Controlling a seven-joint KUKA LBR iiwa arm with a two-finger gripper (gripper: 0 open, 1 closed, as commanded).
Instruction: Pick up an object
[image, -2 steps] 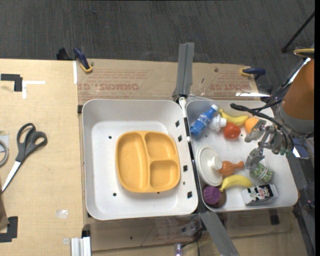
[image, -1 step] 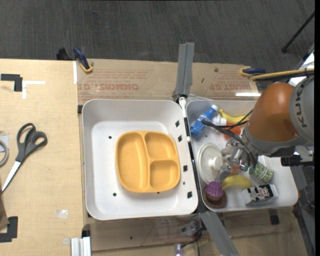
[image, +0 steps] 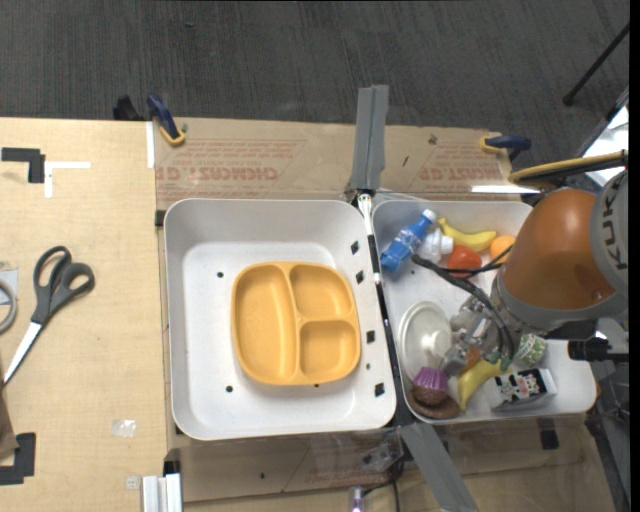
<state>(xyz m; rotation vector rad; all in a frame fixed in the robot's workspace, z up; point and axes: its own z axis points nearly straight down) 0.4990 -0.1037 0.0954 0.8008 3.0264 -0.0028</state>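
My gripper (image: 468, 342) reaches down into the right bin (image: 570, 400), low over its middle, under the arm's orange band (image: 555, 250). Right below it lie a yellow banana-shaped toy (image: 478, 380) and a clear round bowl (image: 424, 335). A purple cupcake (image: 431, 380) on a brown disc (image: 436, 398) sits at the bin's front. A green-and-white item (image: 530, 349) and a black-and-white box (image: 524, 387) lie to the right. At the back are a blue bottle (image: 400, 250), a yellow banana (image: 470, 238) and a red-orange piece (image: 462, 260).
The left bin (image: 200, 300) holds a yellow divided plate (image: 296, 322). Scissors (image: 48, 290) lie on the wooden bench at the left. A grey metal bar (image: 369, 140) runs back from between the bins, over cardboard (image: 260, 165) held by clamps.
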